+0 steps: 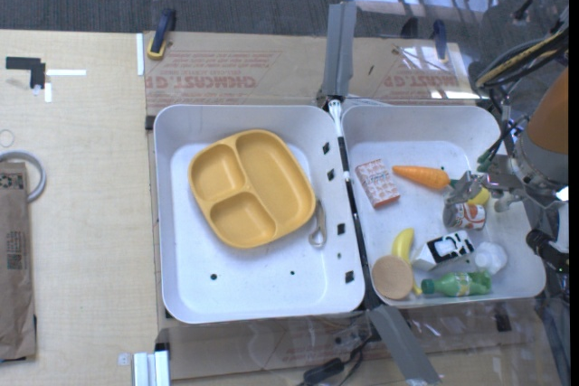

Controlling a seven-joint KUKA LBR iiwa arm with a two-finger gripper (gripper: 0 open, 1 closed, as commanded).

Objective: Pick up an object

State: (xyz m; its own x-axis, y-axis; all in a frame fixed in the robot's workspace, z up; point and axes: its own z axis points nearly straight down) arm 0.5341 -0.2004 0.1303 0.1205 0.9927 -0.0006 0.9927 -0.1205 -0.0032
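- From the overhead camera I see two shallow white bins side by side on the surface; the right bin [425, 127] holds the clutter, so I use it as my landmark.
- The end effector [466, 194] is down inside the right bin, near its right wall, at a small red-and-white can [468, 214].
- I cannot tell how wide the end effector stands, nor whether it has the can; metal and can overlap from this angle.
- Also in the right bin: a toy carrot [422, 177] at its middle, a red-and-white box [377, 183] toward its left wall, a banana [403, 242] and a round tan disc [393, 277] near its front-left corner, a green bottle [457, 285] along its front wall, and a black-and-white item [449, 247] just behind the bottle.
- Left of the right bin, the other bin [181, 267] holds a yellow divided plate [251, 187].
- My judgement: the step in hand is the grasp itself, at the can.
- The next move calls for a firm hold, then a straight lift clear of the carrot.
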